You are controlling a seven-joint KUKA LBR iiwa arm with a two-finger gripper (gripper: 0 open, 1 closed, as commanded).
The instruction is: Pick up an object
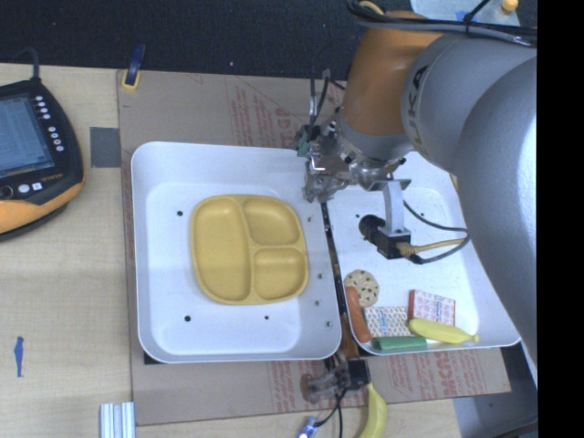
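where the right bin (474,322) narrows toward its near edge, the loose objects lie in a cluster, well below the jaws (319,182): a round cookie (362,286), a carrot (357,312) touching its lower side, a patterned packet (387,320), a green marker (401,343), a yellow banana (442,332) and a small red-and-white box (432,306). none of them sits between the jaws. the jaws hang over the seam between the two bins, at the far part of the right bin, and whether they are spread or pressed together i cannot tell. to their lower left, in the left bin (155,245), lies a yellow divided plate (248,247). further left on the worktop (64,318) rests a teach pendant (32,158). another banana (373,412) lies outside the bins, far below the jaws.
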